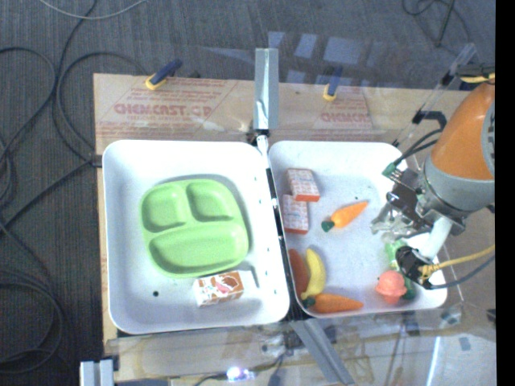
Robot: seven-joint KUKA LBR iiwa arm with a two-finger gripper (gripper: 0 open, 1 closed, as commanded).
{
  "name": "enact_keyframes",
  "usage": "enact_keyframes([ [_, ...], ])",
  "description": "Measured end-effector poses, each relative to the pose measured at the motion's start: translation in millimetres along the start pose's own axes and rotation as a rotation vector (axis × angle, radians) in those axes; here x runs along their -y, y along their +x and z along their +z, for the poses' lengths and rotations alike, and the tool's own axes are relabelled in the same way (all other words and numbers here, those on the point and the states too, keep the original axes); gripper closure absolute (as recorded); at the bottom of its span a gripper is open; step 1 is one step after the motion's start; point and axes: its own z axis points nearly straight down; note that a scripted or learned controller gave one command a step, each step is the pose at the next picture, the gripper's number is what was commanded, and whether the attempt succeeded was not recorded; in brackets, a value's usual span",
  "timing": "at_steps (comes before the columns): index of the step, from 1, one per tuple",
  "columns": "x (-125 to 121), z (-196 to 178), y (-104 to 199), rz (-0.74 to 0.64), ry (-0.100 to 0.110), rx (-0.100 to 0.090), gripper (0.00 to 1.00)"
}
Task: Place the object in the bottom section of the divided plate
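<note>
From above, two shallow white bins sit side by side on the bench. The left bin (121,215) holds a green divided plate (195,225), lying a little askew with two small sections toward the top and one long section toward the bottom; all three sections look bare. Just below the plate, touching or nearly touching its lower rim, a small carton (219,288) with a white and orange-red print lies on the bin floor, outside the plate. The right bin (354,155) holds several toy foods: two small red and white boxes (298,199) near its left wall, one above the other; a carrot (348,214) lying aslant near the middle; a banana (315,273) beside a red piece at the lower left; a second carrot (336,302) along the bottom wall; and a pink round fruit (391,285) in the lower right corner, next to something green. The arm (463,147) reaches in from the right, and its gripper (396,222) hangs over the right side of the right bin, above the pink fruit and well apart from the plate. Whether the gripper is open or closed, or has anything in it, cannot be told from this angle.
</note>
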Motion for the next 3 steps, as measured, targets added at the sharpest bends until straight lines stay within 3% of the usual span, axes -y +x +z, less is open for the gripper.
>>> enact_keyframes([
  [1,-51,111,-67,-0.164,0.003,-0.006,1.0],
  [2,-14,58,-18,-0.107,0.003,-0.004,1.0],
  [3,-38,151,-44,-0.063,-0.008,-0.013,1.0],
])
